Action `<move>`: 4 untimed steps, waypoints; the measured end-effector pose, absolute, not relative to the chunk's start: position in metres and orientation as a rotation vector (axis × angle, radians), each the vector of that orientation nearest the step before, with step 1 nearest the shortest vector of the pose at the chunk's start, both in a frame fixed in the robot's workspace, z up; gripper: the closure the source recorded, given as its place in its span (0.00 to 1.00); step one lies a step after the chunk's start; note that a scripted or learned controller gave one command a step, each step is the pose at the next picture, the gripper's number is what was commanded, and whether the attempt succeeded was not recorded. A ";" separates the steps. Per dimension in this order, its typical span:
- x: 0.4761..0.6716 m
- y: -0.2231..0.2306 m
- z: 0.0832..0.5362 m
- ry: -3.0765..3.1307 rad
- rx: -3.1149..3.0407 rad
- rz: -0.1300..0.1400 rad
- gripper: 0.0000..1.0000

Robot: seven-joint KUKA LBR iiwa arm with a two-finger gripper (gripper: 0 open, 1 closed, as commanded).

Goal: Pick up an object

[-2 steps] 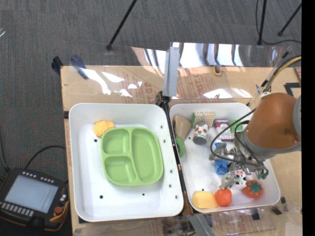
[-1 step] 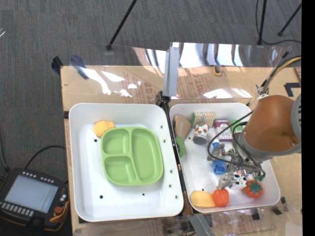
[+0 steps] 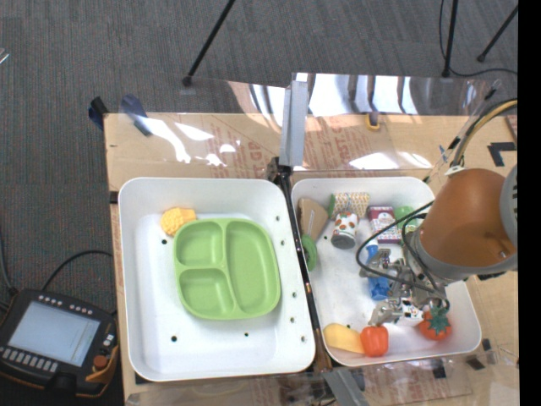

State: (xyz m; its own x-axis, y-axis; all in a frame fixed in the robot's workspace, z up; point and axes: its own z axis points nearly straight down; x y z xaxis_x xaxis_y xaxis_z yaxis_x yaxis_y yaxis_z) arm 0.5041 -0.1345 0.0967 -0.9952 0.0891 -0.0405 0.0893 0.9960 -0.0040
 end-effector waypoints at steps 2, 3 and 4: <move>0.527 -0.132 0.087 3.137 0.206 0.003 0.00; 0.528 -0.129 0.087 3.140 0.148 0.002 0.00; 0.534 -0.116 0.087 3.125 0.321 0.003 0.00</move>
